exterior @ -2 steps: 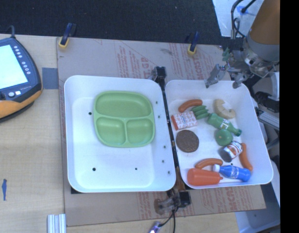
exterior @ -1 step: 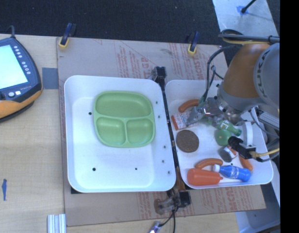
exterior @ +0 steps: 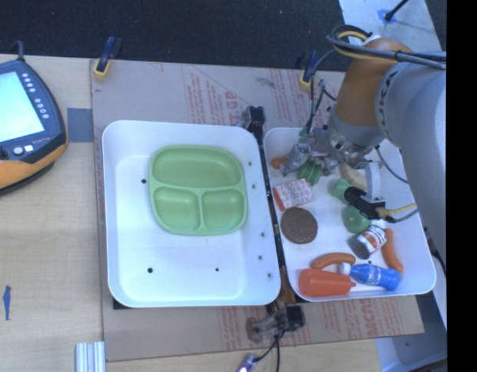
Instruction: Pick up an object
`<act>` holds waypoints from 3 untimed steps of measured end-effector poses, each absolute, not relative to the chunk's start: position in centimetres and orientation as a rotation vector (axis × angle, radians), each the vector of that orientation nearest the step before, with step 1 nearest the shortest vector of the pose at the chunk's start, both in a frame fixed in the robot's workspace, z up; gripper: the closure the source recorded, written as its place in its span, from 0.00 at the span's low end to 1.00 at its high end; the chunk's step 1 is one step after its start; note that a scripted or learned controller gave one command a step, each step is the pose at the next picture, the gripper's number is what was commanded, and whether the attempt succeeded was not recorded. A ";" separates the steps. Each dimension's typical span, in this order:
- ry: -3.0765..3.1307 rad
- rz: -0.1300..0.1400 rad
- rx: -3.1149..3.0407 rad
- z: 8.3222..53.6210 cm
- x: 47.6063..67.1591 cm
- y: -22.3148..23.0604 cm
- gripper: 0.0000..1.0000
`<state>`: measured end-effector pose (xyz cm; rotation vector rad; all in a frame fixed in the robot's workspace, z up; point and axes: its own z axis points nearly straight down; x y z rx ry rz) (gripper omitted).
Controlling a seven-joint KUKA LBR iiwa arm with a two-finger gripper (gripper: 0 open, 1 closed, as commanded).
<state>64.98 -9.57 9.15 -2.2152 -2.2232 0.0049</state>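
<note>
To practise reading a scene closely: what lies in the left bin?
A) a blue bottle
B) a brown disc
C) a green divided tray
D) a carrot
C: the green divided tray lies in the left bin, while the brown disc, blue bottle and carrot lie in the right bin.

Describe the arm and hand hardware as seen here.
The arm is a thick, rounded grey body with an orange band above the wrist. Black and yellow cables loop over its top. The hand is a small, dark grey metal assembly with thin wires around it.
</note>
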 end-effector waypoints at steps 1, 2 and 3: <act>-2.223 0.003 -2.218 10.7 65.6 -11.2 0.00; -2.221 0.004 -2.216 10.2 65.6 -11.4 0.00; -2.221 0.005 -2.215 10.2 65.6 -11.0 0.00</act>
